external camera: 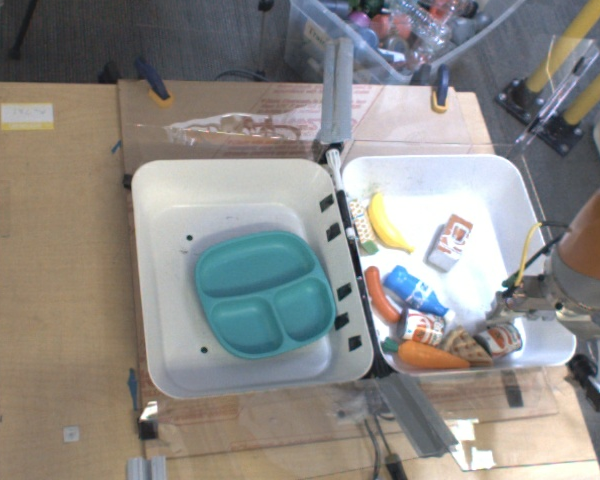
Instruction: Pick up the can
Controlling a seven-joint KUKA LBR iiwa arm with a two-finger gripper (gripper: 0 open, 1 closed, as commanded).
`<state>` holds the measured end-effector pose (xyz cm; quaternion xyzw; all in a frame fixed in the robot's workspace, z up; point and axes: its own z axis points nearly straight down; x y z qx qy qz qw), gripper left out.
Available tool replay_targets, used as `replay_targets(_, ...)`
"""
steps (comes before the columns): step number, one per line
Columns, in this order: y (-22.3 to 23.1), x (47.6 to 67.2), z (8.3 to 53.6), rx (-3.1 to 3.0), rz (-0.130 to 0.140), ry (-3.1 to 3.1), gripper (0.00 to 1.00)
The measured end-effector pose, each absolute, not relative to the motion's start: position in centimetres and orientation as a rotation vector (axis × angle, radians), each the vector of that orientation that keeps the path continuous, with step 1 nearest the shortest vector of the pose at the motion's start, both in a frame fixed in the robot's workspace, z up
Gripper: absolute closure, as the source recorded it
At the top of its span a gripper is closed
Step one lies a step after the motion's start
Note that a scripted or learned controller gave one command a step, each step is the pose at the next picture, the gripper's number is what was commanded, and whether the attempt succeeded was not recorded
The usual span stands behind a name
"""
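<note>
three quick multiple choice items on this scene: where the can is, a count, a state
1. The red-labelled metal can lies: A in the left bin; B in the right white bin, beside the gripper; C on the bench.
2. Compartments in the teal plastic plate: A two; B three; C five.
3. The blue-and-white plastic bottle: A stands upright; B lies on its side; C rests on the plate.
B, near that bin's front edge; B, one long well, two smaller; B, it stretches along the bin floor.
</note>
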<state>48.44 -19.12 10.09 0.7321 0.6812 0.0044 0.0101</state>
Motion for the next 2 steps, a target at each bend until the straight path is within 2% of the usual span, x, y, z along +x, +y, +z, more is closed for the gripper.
replay_targets(1,-19.1,48.4,10.1,2.285,0.013,2.127,0.0)
replay_targets(2,-19.8,48.3,9.0,2.29,0.013,2.14,0.0)
